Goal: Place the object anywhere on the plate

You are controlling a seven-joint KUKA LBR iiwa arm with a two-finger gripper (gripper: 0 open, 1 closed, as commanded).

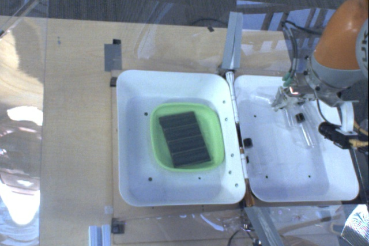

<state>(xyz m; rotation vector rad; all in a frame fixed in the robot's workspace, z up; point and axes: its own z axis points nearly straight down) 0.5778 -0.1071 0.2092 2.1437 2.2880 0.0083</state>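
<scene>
The dark ribbed block (184, 139) on the green plate (214, 124) at frame centre looks rigid, light, perhaps graspable across its short sides.

No text, label, brand, number or sign can be read anywhere in the camera view. The dark ridged object (184, 139) on the green plate (158, 148) bears no lettering that shows, and the white bins (132, 181) and the wooden bench (69, 124) are plain. The arm (340, 49) shows only its orange band and grey casing, with no marking that can be made out.
</scene>
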